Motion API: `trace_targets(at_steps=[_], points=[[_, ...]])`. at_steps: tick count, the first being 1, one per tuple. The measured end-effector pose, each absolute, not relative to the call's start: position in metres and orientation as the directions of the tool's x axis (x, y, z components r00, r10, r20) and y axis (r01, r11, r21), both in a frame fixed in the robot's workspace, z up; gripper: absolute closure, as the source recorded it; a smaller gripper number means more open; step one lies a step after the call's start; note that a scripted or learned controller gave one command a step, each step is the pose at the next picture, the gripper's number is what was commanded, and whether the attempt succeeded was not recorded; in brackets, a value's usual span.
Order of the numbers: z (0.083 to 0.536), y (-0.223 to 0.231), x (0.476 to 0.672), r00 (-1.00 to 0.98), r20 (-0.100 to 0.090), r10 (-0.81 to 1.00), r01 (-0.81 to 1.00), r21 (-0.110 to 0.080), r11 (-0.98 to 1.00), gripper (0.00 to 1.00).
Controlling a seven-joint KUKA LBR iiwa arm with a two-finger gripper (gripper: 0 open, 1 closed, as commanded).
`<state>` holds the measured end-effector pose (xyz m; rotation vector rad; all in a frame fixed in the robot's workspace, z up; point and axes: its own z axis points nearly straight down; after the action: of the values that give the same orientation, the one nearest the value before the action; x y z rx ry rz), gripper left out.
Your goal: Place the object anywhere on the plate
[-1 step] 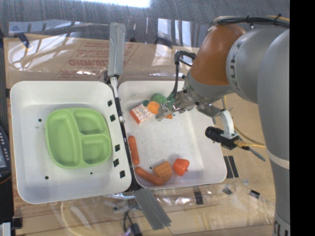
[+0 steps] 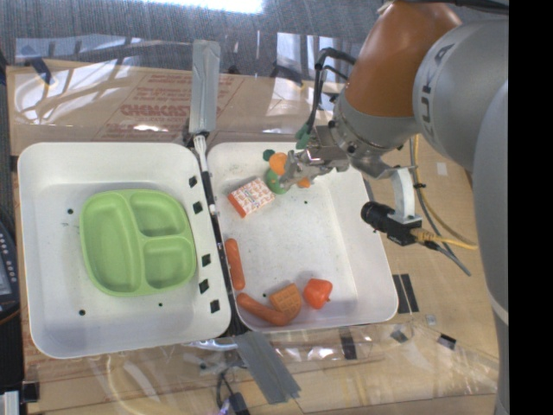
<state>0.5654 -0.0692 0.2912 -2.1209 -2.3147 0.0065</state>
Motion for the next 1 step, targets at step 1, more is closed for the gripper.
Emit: trace_targets(at_steps=[1], points=[[0.2721,0.0493,0.5725,-0.067,-0.001,0.998,0.998,-0.009,0.067,1.0]])
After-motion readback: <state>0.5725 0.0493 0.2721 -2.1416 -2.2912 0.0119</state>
